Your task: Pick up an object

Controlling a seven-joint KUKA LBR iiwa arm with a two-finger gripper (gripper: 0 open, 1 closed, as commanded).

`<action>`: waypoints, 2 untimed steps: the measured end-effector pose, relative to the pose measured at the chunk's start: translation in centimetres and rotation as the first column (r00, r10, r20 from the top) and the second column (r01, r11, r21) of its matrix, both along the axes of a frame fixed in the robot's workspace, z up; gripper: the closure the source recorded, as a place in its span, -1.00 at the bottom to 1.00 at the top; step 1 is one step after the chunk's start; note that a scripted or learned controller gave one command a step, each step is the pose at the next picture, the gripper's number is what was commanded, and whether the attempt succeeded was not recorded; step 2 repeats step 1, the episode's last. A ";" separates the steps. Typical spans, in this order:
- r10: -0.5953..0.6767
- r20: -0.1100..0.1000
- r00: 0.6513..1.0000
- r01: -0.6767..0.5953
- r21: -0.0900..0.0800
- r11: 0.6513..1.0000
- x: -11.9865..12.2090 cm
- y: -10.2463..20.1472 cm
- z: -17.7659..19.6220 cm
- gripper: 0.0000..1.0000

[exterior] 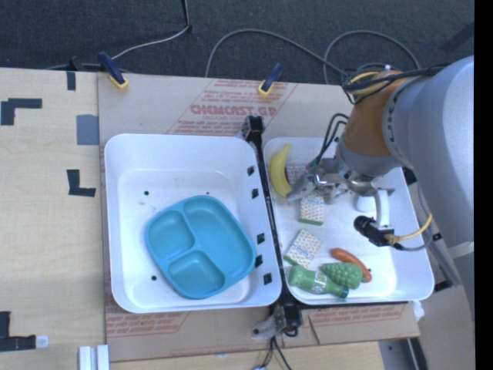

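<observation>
The right bin (400,280) holds a yellow banana (279,170) at its upper left, two small patterned packets (312,210) (303,246) in the middle, and a green bottle (310,280), a green bumpy toy (343,274) and an orange carrot (351,260) along the front. My gripper (318,184) hangs low in this bin, just right of the banana and directly above the upper packet. I see nothing between its fingers.
The left bin (131,160) holds a blue divided plate (199,245). A black divider (262,199) runs between the two bins. The grey arm with its orange band (370,126) covers the right bin's upper right. Cables (231,45) lie behind the bins.
</observation>
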State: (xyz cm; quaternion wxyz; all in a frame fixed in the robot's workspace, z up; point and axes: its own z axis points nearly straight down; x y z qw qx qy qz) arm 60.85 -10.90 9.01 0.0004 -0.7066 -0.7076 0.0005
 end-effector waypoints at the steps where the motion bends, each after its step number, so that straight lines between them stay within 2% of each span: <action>1: 0.001 -0.002 1.000 -0.001 0.001 1.000 0.0 0.1 0.9 1.00; 2: 0.001 -0.002 1.000 -0.001 0.001 1.000 0.0 0.1 0.9 1.00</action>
